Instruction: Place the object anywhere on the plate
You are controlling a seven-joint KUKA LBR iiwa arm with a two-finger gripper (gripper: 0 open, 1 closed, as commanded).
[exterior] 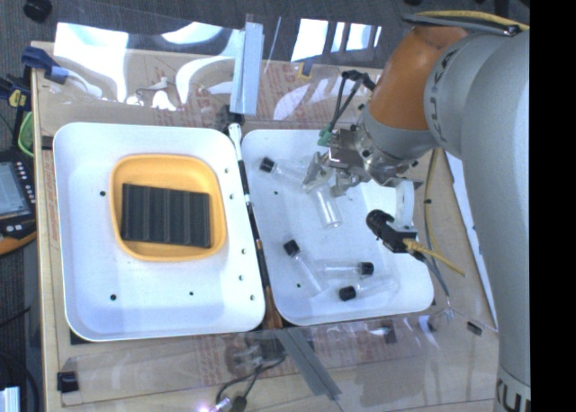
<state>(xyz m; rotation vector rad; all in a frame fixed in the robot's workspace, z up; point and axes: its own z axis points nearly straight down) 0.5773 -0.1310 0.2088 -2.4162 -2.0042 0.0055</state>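
Vial point(329, 210) lies just below hand point(326, 176).

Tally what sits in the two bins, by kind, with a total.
Yellow plate with dark ribbed insert, left bin: 1
Clear vials with black caps, right bin: about 5, hard to separate; one, another
Total: about 6

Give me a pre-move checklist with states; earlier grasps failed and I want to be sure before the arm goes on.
1. Plate in left bin, top unobstructed: ok.
2. Clear vials lying in right bin: ok.
3. Hand over right bin, above a vial: ok.
4. Vial between the hand's grasping parts: cannot tell.
5. Any vial already on the plate: not ok.
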